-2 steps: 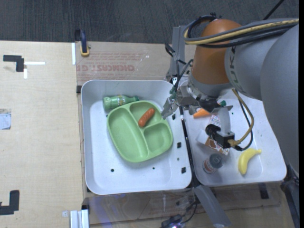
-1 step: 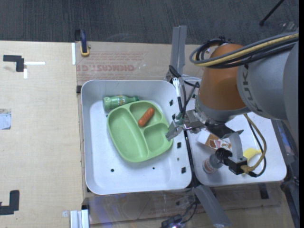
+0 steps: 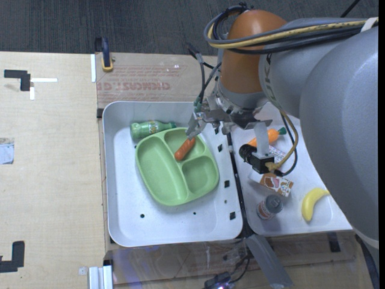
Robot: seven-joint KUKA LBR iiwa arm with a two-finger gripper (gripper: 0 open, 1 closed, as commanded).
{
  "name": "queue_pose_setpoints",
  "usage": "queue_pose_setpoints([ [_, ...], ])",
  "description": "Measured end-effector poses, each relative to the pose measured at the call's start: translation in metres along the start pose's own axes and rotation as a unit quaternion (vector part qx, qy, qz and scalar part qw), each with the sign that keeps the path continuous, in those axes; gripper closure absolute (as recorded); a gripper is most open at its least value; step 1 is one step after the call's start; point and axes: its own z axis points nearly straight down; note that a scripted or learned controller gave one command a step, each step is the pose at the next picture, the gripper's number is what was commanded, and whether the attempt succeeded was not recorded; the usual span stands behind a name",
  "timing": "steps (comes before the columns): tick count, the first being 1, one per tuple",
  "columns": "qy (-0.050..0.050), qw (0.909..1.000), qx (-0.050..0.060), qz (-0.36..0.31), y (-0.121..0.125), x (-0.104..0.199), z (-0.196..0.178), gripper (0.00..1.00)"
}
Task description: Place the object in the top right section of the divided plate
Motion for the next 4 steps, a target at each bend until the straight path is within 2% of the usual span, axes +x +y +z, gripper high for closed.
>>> queue_pose_setpoints([
  [1, 0.000, 0.9991, 0.001, -0.043, -0.069, 0.007, -0.002, 0.00],
  [2, 0.001, 0.9937, 0.000, -0.112, -0.120, -0.026, 0.000, 0.00],
  [3, 0.000, 0.9822, 0.000, -0.188, -0.037, 0.001, -0.052, 0.00],
  [4, 0.000, 0.9612, 0.000, -0.276, -0.097, -0.019, -0.024, 0.00],
])
